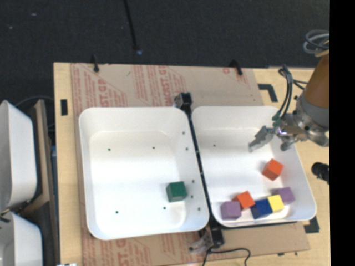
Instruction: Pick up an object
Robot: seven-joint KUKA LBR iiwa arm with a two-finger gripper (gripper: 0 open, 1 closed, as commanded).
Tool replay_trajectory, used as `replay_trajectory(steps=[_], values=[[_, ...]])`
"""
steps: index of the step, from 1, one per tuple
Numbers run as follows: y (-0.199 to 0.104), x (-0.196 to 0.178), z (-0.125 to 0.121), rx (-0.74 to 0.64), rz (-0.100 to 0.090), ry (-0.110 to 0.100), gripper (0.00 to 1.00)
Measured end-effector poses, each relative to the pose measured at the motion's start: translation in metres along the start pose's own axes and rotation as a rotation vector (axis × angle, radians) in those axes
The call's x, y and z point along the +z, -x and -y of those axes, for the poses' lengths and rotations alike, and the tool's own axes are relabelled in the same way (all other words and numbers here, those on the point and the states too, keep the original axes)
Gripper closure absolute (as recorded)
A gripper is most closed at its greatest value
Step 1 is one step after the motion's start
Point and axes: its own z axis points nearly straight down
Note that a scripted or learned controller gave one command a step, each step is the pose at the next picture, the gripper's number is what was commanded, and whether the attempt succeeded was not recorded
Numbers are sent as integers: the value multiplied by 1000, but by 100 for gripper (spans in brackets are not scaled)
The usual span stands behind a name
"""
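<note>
Faintly, red lettering on the cardboard sheet (144, 85) ran upside down, too blurred to read. The gripper (273, 139) hung released, fingers splayed, above the right bin (233, 121), near the orange cube (272, 169).

A single fixed camera looks down on my bench (138, 79) from above, at a slant, far enough back to take in both white bins: the left bin (100, 132) and the right bin (222, 126). My arm (317, 96) enters from the right edge.
</note>
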Motion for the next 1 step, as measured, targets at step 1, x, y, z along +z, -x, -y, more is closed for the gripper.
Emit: replay_trajectory(steps=[1], values=[[1, -163, 33, 9, 3, 15, 0]])
